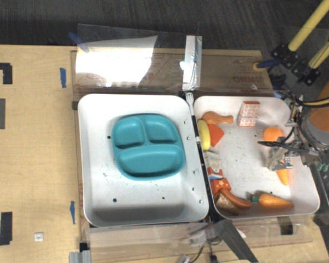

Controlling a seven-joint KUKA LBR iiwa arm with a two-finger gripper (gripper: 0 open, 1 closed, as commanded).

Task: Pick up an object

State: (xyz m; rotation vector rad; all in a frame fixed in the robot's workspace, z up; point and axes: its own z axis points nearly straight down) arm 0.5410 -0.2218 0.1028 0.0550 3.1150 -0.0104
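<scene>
My gripper [279, 153] hangs low over the right side of the right bin [247, 152], reaching in from the right edge. Just behind it lies an orange ball [272, 133], and a small orange cone-like piece [285, 176] lies right below it. Whether the gripper touches either one is unclear. Further off in the same bin are a pink-and-white box [248, 113], an orange toy [215, 118], a yellow banana [203, 135], a carrot [273, 201] and a brown sausage [233, 200].
The left bin [98, 201] holds a teal divided plate [148, 146]. A red-and-white packet [214, 171] lies along the right bin's left wall. Yellow-handled tools [312, 21] and cables crowd the back right. A clear plastic sheet [120, 62] lies behind the bins.
</scene>
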